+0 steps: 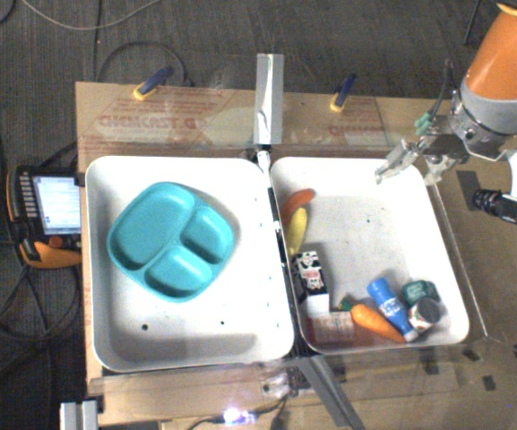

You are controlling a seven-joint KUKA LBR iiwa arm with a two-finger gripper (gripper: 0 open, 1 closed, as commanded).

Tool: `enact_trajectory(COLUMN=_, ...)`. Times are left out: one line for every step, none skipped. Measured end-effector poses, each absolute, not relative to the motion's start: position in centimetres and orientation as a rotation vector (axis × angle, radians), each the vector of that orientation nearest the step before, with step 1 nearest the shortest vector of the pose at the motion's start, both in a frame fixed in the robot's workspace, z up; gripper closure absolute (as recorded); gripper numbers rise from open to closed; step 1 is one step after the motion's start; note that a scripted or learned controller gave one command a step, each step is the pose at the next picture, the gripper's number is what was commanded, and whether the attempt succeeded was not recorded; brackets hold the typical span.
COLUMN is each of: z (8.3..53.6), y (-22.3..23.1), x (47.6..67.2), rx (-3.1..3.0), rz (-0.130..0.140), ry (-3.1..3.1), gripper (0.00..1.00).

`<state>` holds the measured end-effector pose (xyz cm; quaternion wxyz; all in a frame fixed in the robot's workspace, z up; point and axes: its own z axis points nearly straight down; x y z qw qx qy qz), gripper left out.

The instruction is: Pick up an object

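Observation:
My gripper [408, 161] hangs over the back right corner of the right bin [366, 231], high above its floor; its fingers are spread open with nothing between them. Along the bin's left wall lie an orange-red sausage-shaped piece [297, 199] and a yellow banana [295, 229]. A black-and-white carton [309, 273] sits below them. In the front right part lie an orange carrot [374, 322], a blue bottle [390, 305], a dark green can [417, 291] and a grey can [427, 313].
The left bin [124, 330] holds a turquoise divided plate [172, 240]. A metal post [268, 97] stands behind the seam between the bins. A handheld pendant [47, 213] lies left of the bench. Blue-yellow clamps [152, 82] grip the back board.

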<state>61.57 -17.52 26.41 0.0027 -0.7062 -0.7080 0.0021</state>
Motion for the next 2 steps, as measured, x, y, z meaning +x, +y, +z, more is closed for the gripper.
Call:
enact_trajectory(z=18.8, y=-17.9, x=51.9, rx=-2.140, rz=0.006, ry=-2.291, gripper=0.00)
enact_trajectory(z=10.3, y=-20.7, x=49.5, rx=-2.130, rz=0.003, ry=-2.299, gripper=0.00)
